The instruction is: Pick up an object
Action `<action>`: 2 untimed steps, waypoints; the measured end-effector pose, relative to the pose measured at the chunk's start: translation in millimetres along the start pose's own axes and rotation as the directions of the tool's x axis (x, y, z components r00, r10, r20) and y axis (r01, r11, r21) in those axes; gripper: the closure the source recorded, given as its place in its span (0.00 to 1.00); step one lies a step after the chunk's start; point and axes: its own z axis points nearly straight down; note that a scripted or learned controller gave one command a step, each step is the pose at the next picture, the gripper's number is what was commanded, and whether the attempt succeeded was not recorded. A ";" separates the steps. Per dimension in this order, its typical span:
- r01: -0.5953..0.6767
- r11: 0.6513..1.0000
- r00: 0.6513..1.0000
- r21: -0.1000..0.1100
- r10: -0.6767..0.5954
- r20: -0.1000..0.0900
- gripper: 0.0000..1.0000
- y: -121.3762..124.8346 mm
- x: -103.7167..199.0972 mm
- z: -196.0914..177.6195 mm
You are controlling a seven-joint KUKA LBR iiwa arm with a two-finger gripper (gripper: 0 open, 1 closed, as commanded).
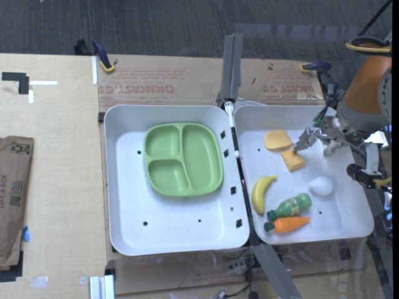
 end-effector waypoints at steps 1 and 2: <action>0.280 0.960 0.960 0.004 -0.280 0.004 0.00 -22.1 60.7 1.5; 0.277 0.961 0.961 0.002 -0.277 0.005 1.00 -21.8 59.4 -7.8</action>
